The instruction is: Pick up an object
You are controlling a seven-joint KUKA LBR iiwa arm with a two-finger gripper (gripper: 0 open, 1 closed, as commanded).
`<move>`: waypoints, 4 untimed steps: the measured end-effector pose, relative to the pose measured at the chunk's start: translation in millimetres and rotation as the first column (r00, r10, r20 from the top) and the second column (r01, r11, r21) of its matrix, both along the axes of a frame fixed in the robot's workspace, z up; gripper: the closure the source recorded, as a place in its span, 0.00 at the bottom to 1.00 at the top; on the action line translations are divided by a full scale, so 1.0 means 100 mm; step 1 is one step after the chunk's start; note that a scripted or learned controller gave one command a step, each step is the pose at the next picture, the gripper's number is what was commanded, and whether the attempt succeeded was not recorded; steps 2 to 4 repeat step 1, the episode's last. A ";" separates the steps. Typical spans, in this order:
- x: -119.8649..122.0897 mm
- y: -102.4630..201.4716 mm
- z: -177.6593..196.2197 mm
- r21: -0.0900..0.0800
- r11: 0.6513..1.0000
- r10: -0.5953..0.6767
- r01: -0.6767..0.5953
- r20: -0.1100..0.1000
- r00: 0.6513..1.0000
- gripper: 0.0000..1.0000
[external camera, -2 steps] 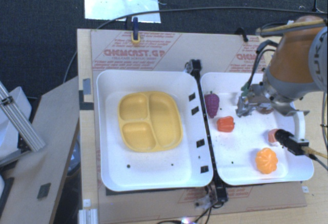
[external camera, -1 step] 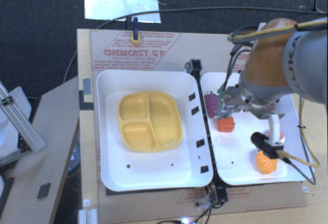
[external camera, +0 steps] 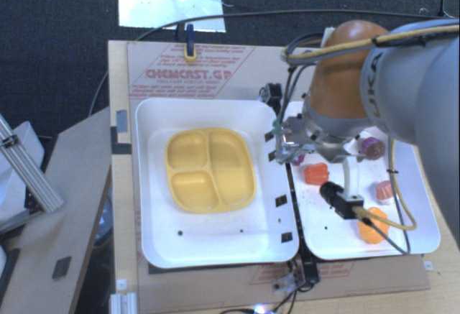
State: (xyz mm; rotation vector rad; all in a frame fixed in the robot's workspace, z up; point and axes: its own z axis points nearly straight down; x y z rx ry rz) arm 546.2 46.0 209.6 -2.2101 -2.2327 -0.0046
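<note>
Gripper [external camera: 300, 151] hangs over the seam between the two bins, at the near-left corner region of the right bin [external camera: 424, 237].

Left of the jaws: left bin [external camera: 154, 244], with a three-compartment tray [external camera: 210, 169] lying in its middle.

Just right of the jaws and slightly nearer the camera: a small block [external camera: 315, 174] on the right bin's floor.

Further right: a round piece [external camera: 372, 147], then another [external camera: 384, 191] nearer.

Right and well forward of the jaws: a lumpy object [external camera: 373, 226], touching a cable end.
</note>
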 end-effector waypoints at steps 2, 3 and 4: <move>-0.11 0.45 0.01 0.000 1.000 -0.001 0.001 -0.002 1.000 1.00; -0.11 0.45 0.01 0.000 1.000 -0.001 0.001 -0.002 1.000 1.00; -0.11 0.45 0.01 0.000 1.000 -0.001 0.001 -0.002 1.000 1.00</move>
